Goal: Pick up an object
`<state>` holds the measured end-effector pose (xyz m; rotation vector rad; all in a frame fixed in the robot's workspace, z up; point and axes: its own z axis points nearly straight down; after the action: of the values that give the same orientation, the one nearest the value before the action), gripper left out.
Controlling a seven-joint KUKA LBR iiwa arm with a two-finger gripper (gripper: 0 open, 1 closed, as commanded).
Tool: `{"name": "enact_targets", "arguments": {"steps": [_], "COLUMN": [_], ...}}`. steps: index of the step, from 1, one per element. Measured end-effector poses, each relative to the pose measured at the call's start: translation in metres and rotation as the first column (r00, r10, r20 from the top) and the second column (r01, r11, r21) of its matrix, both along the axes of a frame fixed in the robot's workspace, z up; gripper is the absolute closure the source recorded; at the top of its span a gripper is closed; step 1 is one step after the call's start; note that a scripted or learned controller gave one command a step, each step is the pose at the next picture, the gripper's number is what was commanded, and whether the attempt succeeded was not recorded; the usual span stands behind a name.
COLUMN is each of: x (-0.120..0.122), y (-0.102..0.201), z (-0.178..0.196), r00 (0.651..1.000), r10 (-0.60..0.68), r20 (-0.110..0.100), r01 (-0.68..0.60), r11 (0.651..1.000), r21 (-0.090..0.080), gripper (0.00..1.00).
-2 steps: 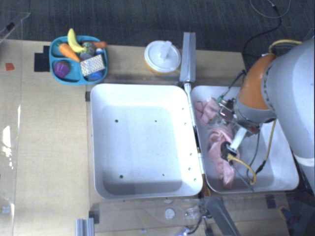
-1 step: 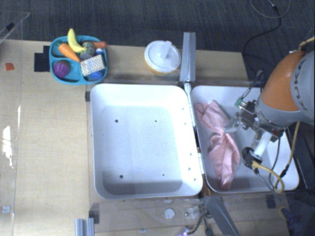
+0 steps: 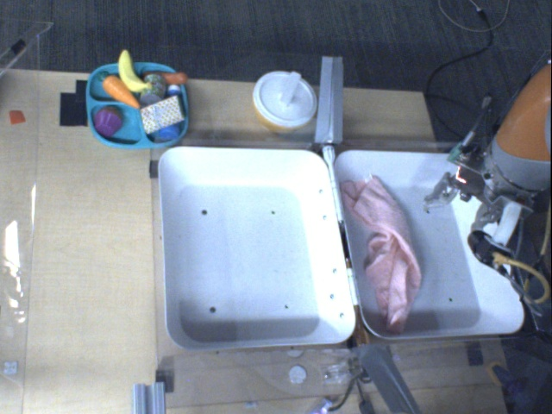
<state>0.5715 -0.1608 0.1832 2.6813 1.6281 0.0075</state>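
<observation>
Pink cloth [image 3: 386,253] lies crumpled in right bin [image 3: 448,313], along its 9 o'clock wall, stretched 12 to 6. Left bin [image 3: 250,248] at 9 of it. Gripper [image 3: 442,190] hangs at cloth's 2 o'clock, near bin's upper right corner, apart from fabric. I cannot tell claw state from this slant. Nothing held that I can see. My read: pick not yet done; approach, descent onto cloth, grasp, lift all remain. Blue toy tray [image 3: 136,103] and yellow lidded cup [image 3: 285,100] sit at 11 o'clock, outside bins.

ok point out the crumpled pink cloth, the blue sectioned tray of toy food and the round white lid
crumpled pink cloth [image 3: 385,253], camera view, middle fold
blue sectioned tray [image 3: 118,138], camera view, lower rim
round white lid [image 3: 285,97], camera view, top centre
</observation>
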Motion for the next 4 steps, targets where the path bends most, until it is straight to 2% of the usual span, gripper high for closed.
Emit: {"name": "enact_targets", "arguments": {"steps": [1, 2, 3, 4], "x": [-0.011, -0.01, -0.026, -0.002], "y": [0.052, 0.056, 0.052, 0.027], "z": [0.062, -0.086, -0.093, -0.006], "r00": [0.992, 0.979, 0.92, 0.911], "r10": [0.129, 0.206, 0.392, 0.413], "r20": [0.002, 0.002, 0.007, 0.001], "r01": [-0.129, -0.206, -0.392, -0.413], "r11": [0.992, 0.979, 0.92, 0.911], "r21": [0.0, 0.0, -0.005, -0.004], "gripper": [0.0, 0.0, 0.0, 0.0]}}
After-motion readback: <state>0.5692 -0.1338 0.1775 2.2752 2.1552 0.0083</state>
